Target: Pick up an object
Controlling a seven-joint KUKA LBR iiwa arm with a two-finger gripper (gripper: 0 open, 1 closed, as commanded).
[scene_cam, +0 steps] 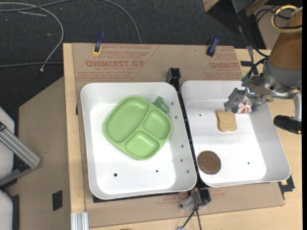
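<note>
- One gripper (243,101) hangs low over the far part of the right bin (268,171), the grey arm (288,56) reaching in from the right.
- Whether its fingers are apart or together cannot be told.
- Something red and white (244,108) shows just under it; held or not is unclear.
- Toast (226,120) lies just beside the gripper, on its near-left side, apart from it.
- Cookie (209,162) lies near the bin's front-left corner, well apart.
- Left bin (96,176) holds a green divided plate (138,127), with a small green thing (161,104) touching its far edge.
</note>
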